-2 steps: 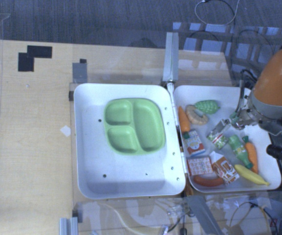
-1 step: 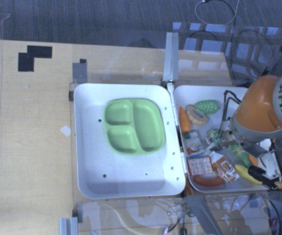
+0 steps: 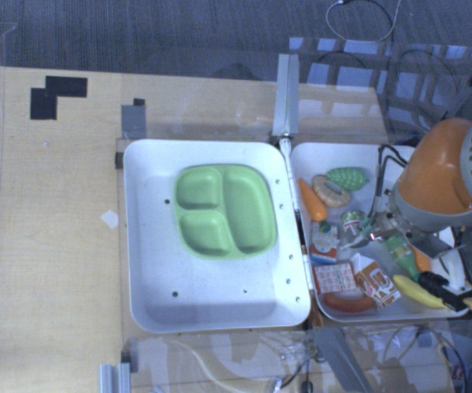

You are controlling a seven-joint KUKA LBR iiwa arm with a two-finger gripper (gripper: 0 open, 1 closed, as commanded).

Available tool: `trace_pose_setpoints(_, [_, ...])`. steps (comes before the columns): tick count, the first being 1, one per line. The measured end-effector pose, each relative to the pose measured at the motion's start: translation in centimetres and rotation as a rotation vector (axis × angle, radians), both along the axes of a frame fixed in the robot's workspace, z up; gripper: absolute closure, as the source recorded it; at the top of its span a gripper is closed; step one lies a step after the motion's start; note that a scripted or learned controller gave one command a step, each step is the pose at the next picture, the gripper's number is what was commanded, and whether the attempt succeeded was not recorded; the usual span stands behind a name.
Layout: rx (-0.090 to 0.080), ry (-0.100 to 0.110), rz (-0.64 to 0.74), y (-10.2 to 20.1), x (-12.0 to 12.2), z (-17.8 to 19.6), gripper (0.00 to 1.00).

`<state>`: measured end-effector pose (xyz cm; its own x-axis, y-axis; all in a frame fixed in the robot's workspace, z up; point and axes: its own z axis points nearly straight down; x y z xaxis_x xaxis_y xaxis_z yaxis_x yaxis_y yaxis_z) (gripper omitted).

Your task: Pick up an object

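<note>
Left bin (image 3: 137, 244): nearest you along its front rim; you see a shallow white tray with rounded corners on the wooden bench (image 3: 47, 219).
Green plate (image 3: 223, 210): you find it lying flat in the left bin, toward the back and right of centre; three compartments, all bare.
Right bin (image 3: 334, 152): sits just beside the left bin, rims nearly touching; this is where your pick objects are crowded.
Carrot (image 3: 312, 201): orange, lying along the right bin's left wall.
Round slice (image 3: 331, 191): tan, bagel-like, just right of the carrot.
Green leafy piece (image 3: 348, 175): touching the round slice, at the back of the bin.
Small can (image 3: 352, 220): mid-bin, close to the gripper.
Red packets (image 3: 358, 281): two flat cartons near the front rim, with a red sausage (image 3: 348, 303) just in front of them.
Banana (image 3: 422, 291): yellow, at the front right.
Gripper (image 3: 376, 232): low over the middle of the right bin, beneath the arm's orange band (image 3: 432, 174); you cannot tell the finger state from here, too dark and cluttered.
</note>
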<state>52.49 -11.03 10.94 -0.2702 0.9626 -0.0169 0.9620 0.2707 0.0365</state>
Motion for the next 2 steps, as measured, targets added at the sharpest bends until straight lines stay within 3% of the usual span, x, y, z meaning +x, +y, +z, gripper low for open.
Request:
trace_pose_setpoints(1, [0.005, 0.032, 0.032, 4.78, -2.29, 12.07, 1.00])
trace_pose_setpoints(2, [0.005, 0.033, 0.032, 4.77, -2.30, 12.06, 0.00])
